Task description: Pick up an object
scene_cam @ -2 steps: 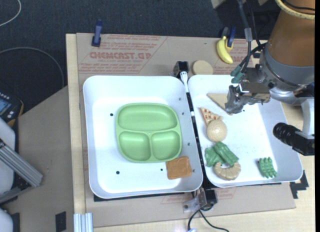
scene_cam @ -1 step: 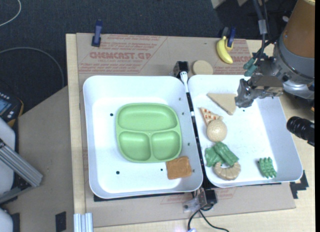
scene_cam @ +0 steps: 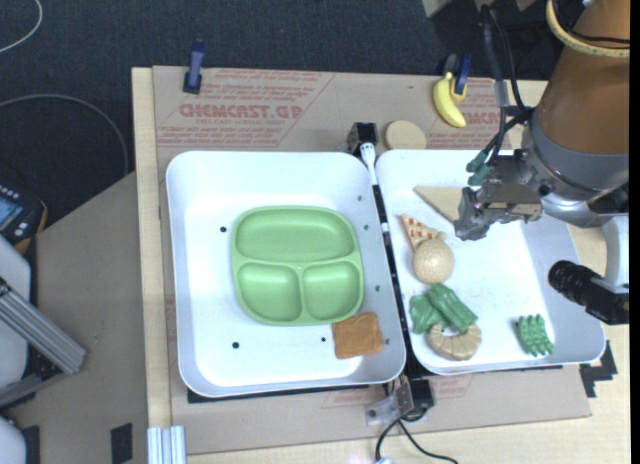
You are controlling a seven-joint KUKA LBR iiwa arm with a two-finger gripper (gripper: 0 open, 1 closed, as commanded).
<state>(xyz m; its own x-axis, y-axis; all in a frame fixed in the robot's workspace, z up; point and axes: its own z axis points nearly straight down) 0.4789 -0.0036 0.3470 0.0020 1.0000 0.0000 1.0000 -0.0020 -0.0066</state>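
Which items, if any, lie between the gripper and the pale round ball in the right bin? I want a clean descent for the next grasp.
Nothing visible stands between them. The gripper hangs up and to the right of the round ball, with bare bin floor between. The pizza slice touches the ball's upper left, away from the approach.

Bench [scene_cam: 160, 252] bears two white bins [scene_cam: 190, 272], banana [scene_cam: 449, 102]

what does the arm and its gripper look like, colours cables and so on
The arm is a thick rounded grey body with a broad orange band above the wrist and a yellowish ring at the band's upper edge. Dark cables run down alongside it toward the wrist. The gripper is a small boxy grey metal unit with dark fingers and a touch of green near its top.
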